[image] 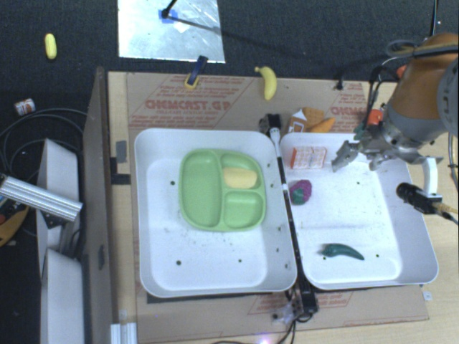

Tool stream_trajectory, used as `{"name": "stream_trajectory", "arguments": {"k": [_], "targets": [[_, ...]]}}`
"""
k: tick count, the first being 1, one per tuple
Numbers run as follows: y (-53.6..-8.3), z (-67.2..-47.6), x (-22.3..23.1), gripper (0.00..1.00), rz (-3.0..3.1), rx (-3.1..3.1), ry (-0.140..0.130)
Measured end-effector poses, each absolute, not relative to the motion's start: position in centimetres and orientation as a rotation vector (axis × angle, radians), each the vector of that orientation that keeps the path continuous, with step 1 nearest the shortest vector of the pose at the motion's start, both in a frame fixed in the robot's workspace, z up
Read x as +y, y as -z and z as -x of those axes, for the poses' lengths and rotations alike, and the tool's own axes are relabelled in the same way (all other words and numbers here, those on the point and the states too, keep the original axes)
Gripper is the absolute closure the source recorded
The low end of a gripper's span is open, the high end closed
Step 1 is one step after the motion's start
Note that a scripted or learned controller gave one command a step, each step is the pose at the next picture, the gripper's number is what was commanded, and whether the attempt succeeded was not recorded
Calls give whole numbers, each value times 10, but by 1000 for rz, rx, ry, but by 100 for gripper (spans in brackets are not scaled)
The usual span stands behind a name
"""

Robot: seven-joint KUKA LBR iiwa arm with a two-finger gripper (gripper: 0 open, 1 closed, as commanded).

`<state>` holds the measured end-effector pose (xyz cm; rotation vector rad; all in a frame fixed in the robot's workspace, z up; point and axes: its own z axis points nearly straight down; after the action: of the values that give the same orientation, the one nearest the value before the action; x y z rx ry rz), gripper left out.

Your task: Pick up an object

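Note:
My gripper [361, 157] hangs over the back of the right bin [412, 264], its two fingers spread open with nothing between them. A small white and red box [308, 157] lies just left of the gripper, at the bin's back left. A purple and green toy [300, 190] rests by the bin's left wall. A dark green pepper [343, 251] lies near the front. In the left bin [165, 264] sits a green divided plate [221, 190] with a yellow piece [240, 177] in its back right compartment.
Behind the bins, on the cardboard, lie a yellow banana [268, 82], an orange and brown item [313, 121] and a yellow and blue clip [194, 72]. A black clamp [273, 125] sits where the bins meet at the back.

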<state>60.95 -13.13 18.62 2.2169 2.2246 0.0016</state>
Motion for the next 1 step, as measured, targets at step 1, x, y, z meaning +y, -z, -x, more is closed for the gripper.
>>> {"name": "stream_trajectory", "arguments": {"k": [1], "targets": [[-119, -634, -85, 0, -2215, 2233, 0]]}}
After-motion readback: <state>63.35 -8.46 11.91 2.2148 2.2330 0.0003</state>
